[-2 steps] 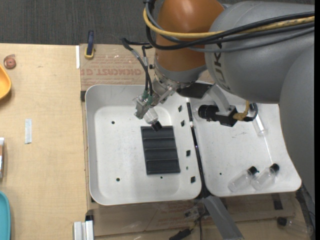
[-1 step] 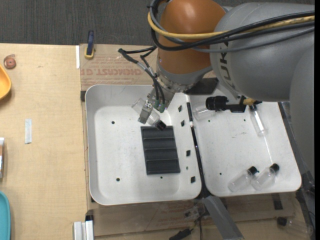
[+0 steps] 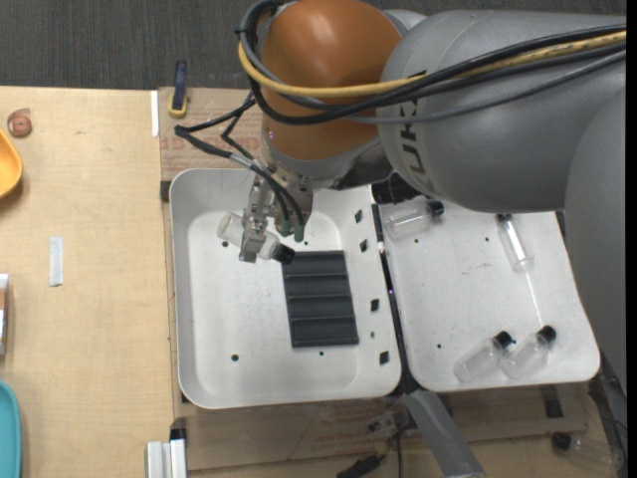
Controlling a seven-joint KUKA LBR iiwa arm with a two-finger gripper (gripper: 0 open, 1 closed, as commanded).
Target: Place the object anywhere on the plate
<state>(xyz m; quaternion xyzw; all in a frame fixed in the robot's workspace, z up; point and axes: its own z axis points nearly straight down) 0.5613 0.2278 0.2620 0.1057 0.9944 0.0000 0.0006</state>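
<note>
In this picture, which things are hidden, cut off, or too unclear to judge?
- The hand, camera view: small and cluttered by cables; whether it holds something is unclear.
- Back of the left shallow white bin: covered by the grey arm with orange band.
- Clear plastic vials in the right white bin: transparent, so their exact count is unclear.
- Orange object and teal object: cut off by the left edge.

The arm is smooth grey with a glossy orange dome above the wrist. Black and yellow cables loop across both. Dark lettering, seemingly part of "KUKA", marks the grey shell. The gripper is small, pale metal.
</note>
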